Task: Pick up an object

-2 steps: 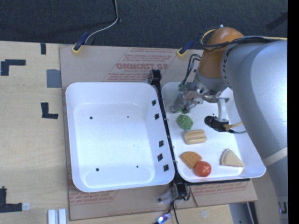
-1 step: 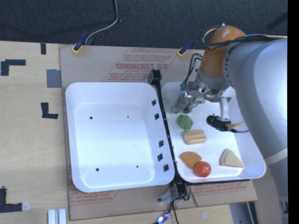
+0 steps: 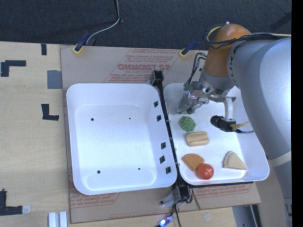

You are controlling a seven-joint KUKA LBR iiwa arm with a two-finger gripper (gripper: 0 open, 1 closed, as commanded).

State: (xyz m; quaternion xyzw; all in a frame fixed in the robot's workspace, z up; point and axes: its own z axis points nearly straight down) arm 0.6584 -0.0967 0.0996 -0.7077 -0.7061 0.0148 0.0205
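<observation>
My pincer (image 3: pixel 188 104) hangs just above the green ball (image 3: pixel 187 123), grip unreadable; I judge descent and closing come next.

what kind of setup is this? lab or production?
Likely a lab grasping testbed, not production. Two white bins sit on a taped cardboard sheet, toy food such as a tomato lies in the right bin, and loose cable trails behind the bench.

Bulky grey arm (image 3: pixel 265 89), orange band (image 3: pixel 222 51) above wrist, thin cables, small metal pincer (image 3: pixel 188 107).
</observation>
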